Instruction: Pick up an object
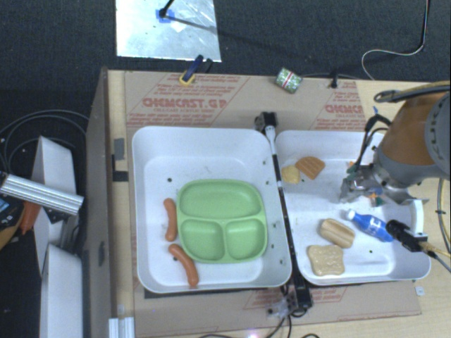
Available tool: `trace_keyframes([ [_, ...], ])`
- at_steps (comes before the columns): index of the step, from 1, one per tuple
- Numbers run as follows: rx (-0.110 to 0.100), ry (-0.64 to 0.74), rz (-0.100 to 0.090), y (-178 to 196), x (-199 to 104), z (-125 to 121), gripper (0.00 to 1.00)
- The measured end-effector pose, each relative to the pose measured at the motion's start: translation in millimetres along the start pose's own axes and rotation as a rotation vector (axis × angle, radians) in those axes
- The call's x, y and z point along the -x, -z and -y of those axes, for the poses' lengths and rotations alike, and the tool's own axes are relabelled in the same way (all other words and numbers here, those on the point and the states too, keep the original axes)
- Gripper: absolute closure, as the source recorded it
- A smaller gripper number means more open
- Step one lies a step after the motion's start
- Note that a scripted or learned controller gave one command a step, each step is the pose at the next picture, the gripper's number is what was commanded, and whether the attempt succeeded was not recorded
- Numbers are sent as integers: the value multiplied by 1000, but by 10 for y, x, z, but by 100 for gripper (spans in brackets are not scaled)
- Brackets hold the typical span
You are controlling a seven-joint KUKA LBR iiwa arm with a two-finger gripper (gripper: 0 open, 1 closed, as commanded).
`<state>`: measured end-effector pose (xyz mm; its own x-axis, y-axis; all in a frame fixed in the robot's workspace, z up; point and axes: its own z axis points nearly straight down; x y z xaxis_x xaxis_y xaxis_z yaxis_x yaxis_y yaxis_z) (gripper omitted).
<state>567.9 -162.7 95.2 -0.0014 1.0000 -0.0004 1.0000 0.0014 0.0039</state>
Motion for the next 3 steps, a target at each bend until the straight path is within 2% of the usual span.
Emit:
trace_keyframes([
  [1, 0, 0, 0, -1, 0, 0, 0],
  [2, -3, -1, 0, -108, 397, 340, 0],
  [3, -37, -2, -17, -156, 323, -949, 0],
])
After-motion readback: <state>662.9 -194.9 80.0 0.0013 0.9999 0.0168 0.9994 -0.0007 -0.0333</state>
